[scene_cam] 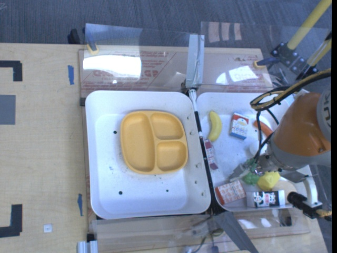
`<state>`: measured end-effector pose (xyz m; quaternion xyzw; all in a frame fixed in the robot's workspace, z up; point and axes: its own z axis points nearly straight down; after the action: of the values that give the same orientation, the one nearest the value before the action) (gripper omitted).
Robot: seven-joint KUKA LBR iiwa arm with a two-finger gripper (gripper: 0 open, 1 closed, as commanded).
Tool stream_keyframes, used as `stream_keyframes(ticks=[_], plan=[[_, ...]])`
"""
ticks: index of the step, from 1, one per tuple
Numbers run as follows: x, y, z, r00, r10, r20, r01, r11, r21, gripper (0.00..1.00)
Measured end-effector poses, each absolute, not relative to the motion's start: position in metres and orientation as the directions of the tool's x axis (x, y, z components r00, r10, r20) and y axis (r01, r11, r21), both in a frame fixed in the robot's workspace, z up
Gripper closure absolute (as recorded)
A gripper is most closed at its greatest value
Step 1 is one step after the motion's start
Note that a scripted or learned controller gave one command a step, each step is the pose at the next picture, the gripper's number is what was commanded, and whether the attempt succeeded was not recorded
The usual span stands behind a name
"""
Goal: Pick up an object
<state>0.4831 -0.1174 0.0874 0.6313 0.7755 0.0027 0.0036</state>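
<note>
The right bin (227,154) holds several small items: a yellow banana (214,125) at its upper left, a small white, blue and orange carton (239,126) beside it, a red and white packet (230,192) near the front, a black and white box (265,198), and a yellow lemon-like object (269,181) with a green piece (251,178) next to it. My gripper (248,169) is low in the right bin, just left of the yellow object and above the red and white packet. The arm's orange band (299,125) hides the bin's right part.
The left bin (100,157) carries a yellow divided plate (154,141). A dark red wrapper (209,153) lies along the divider between the bins. An orange item (265,128) peeks out under the arm. Black cables (274,96) loop above the wrist. Clear panels (196,62) stand behind the bins.
</note>
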Motion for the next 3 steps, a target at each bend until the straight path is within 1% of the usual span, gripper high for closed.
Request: stream_keyframes(ticks=[1,2,3], plan=[[0.485,-0.118,0.095,-0.202,0.979,-0.003,0.979,0.202,0.01,1.0],[0.485,-0.164,0.089,-0.428,0.904,-0.009,0.904,0.428,0.013,1.0],[0.526,-0.119,0.09,-0.171,0.985,-0.007,0.985,0.172,0.017,1.0]])
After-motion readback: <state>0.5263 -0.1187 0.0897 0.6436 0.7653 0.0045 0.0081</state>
